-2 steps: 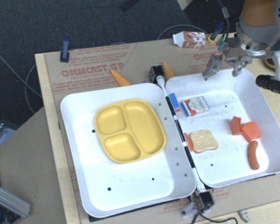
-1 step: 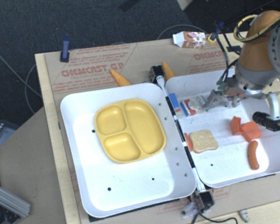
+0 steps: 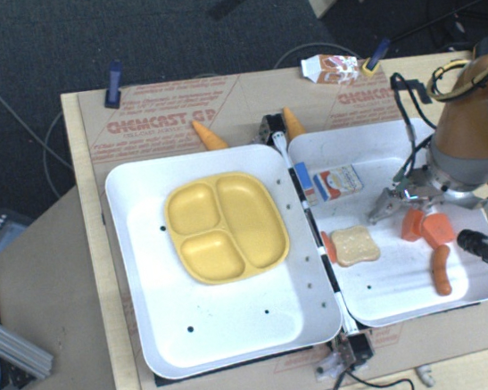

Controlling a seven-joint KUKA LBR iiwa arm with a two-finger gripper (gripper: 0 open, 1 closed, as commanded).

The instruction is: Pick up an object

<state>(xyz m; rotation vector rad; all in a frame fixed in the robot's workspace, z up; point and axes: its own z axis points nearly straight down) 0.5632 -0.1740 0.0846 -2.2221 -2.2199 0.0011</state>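
My gripper (image 3: 411, 198) hangs low over the right bin (image 3: 394, 299), just below the grey wrist and the orange band of the arm. Directly under and beside it lies an orange-red block (image 3: 425, 227). A reddish sausage (image 3: 441, 268) lies just in front of the block. A slice of toast (image 3: 355, 245) rests near the bin's left wall, and a small milk carton (image 3: 336, 183) lies flat toward the back. I see nothing held by the gripper.
The left bin (image 3: 153, 319) holds a yellow divided plate (image 3: 226, 226). Two orange carrot-like pieces (image 3: 210, 137) and a crumpled carton (image 3: 331, 67) lie on the cardboard behind the bins. Cables run along the arm at the right.
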